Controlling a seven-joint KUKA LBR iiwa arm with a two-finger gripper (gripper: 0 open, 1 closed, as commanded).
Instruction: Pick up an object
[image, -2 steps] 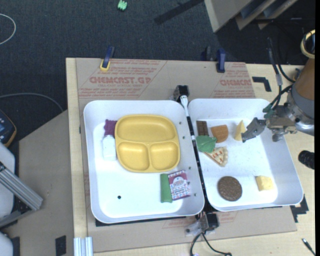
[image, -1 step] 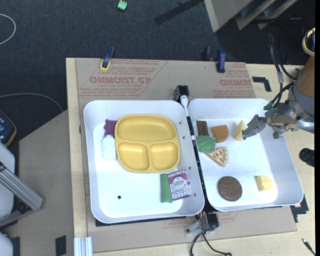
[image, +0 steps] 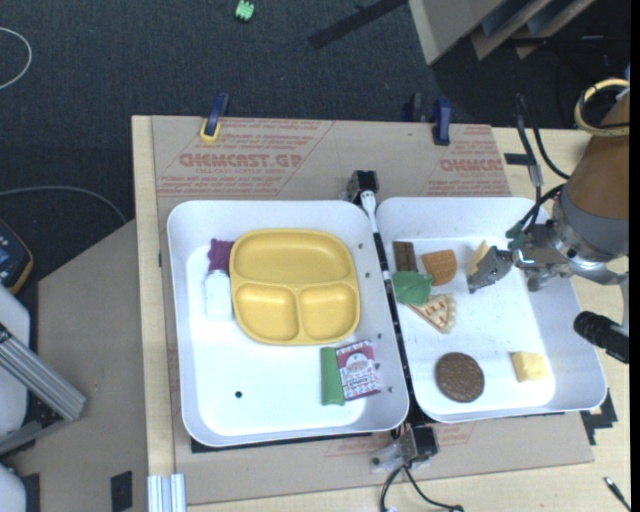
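One flat, round, dark brown cookie (image: 460, 377) lies in the right bin (image: 560, 395).

Glossy yellow plastic tray (image: 295, 283) in smooth white plastic bin (image: 200, 330).

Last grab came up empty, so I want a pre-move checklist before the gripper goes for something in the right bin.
1. Gripper over right bin: ok.
2. Fingers already holding something: cannot tell.
3. Nearest targets in reach, orange piece and pizza slice: ok.
4. Those targets free of neighbours: not ok, green piece overlaps the pizza slice.
5. Isolated options available, brown cookie and yellow cheese block: ok.
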